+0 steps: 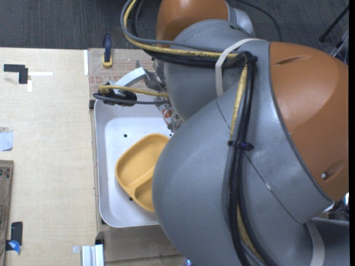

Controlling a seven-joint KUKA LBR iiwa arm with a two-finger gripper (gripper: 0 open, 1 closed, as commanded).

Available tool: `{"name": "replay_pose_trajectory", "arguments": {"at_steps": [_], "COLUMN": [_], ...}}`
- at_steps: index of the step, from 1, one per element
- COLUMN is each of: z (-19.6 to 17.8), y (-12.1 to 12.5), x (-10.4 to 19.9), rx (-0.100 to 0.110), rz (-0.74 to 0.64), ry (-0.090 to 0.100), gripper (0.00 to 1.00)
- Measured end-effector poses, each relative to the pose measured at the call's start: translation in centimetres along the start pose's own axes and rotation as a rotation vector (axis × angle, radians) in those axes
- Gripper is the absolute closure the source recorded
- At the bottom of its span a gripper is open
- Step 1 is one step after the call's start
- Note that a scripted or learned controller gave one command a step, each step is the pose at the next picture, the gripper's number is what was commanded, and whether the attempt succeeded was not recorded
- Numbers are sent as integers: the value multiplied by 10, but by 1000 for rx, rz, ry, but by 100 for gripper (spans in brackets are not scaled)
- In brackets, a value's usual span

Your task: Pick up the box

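A pale wood tabletop (47, 148) fills the left side, lit evenly. Dark grey carpet floor (61, 15) runs along the top edge beyond it. On the wood lie a small black block (16, 71) with white tape (41, 74) beside it, and a blue-handled clamp (107, 51) grips the far edge.

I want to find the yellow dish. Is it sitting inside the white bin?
Yes, the yellow dish lies on the floor of the white bin, partly hidden under the big grey arm.
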State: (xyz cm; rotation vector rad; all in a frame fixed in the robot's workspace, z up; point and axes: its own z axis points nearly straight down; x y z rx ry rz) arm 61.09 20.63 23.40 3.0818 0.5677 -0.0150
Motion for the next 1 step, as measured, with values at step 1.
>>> {"name": "replay_pose_trajectory", "arguments": {"at_steps": [1], "z": [-7], "y": [3], "x": [0], "rx": [-2], "rz": [4], "ry": [-4], "gripper": [100]}}
